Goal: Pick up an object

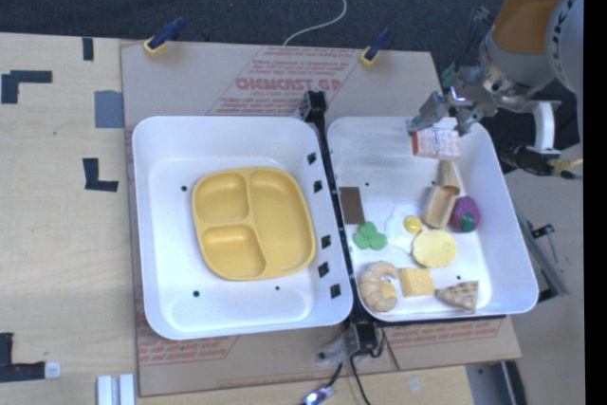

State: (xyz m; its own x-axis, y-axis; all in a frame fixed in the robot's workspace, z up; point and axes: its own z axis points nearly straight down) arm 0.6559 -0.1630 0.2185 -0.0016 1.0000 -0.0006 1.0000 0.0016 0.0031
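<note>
— Camera view, near rim first: we are seeing a croissant (379, 285), a cheese square (415, 282) and a bread wedge (458, 295) crowding the right bin (512, 232). Are we worrying about those?

— Not yet. Behind them a yellow disc (434, 249), a tan roll (440, 204) and a purple piece (465, 215) are lying close together, the last two touching. Farther back, a packet (436, 144) is sitting by the far wall, just beneath the gripper (446, 114).

— Is the gripper grasping it?

— We cannot tell; the packet is overlapping the gripper's tip, and we are not making out whether it is clenched or released.

— So what are we fearing?

— We are judging the packet light and flat, so it may be slipping free on a lift. It is also lying near the bin wall, so a descent may be catching the rim, or pushing the packet against the wall instead of closing around it.
</note>
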